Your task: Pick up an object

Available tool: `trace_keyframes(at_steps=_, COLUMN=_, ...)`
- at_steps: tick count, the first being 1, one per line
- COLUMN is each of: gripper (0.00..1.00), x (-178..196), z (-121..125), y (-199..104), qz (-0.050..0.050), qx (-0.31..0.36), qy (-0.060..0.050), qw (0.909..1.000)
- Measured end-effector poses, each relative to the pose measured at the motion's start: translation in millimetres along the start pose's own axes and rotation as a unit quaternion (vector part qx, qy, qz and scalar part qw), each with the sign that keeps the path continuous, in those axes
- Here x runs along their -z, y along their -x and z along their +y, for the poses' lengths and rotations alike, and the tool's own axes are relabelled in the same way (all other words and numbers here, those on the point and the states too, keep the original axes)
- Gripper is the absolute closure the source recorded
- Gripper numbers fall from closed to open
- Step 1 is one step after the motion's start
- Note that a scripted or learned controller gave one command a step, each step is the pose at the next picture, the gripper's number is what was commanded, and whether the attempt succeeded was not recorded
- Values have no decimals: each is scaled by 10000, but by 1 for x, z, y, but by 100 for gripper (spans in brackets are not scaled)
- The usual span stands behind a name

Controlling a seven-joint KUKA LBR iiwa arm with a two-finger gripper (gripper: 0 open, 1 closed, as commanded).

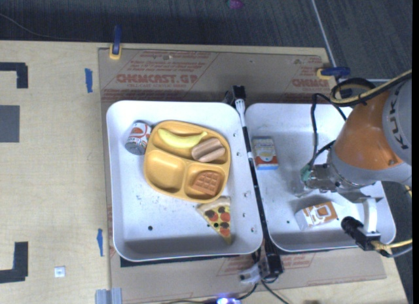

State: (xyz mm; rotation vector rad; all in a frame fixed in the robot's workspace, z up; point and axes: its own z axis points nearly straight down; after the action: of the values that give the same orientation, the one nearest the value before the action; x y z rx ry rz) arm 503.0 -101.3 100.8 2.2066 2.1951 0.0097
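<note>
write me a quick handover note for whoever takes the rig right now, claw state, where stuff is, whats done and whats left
Claw: low over the right bin, above the small orange-and-white packet; whether it is open or shut cannot be told, and nothing is seen held.
Right bin: the packet near the front, a small orange-and-white carton near the back left.
Left bin: yellow divided tray with toy banana, hot dog and waffle; can at its left, pizza slice in front.
Done: no pick visible.
Left: grasp and lift one object, probably the packet.
</note>
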Motion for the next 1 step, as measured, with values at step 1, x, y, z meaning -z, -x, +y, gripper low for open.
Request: trace_keyframes(at_steps=1, gripper=100, x=84, z=42, y=-79, qz=85, qx=30, qy=-122, qw=9999)
